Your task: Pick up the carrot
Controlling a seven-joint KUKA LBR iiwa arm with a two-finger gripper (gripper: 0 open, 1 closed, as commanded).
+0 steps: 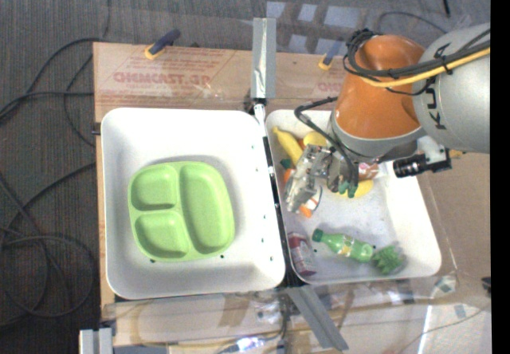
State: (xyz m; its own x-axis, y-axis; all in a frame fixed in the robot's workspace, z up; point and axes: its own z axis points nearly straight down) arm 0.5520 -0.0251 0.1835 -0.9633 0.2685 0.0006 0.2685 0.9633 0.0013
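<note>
In the right bin (414, 217), my gripper (301, 191) reaches down near the left wall, under the orange-banded wrist (378, 89). Small orange patches of the carrot (288, 177) show at the gripper's left edge and just below it; the gripper hides most of the carrot. I cannot make out whether the carrot is held or only lies beneath the gripper.
The right bin also holds a yellow banana (288, 145) behind the gripper, a green bottle (344, 245), a broccoli piece (389, 260) and a dark red object (301, 255) at the front. A green divided plate (182, 209) sits in the left bin (119, 137).
</note>
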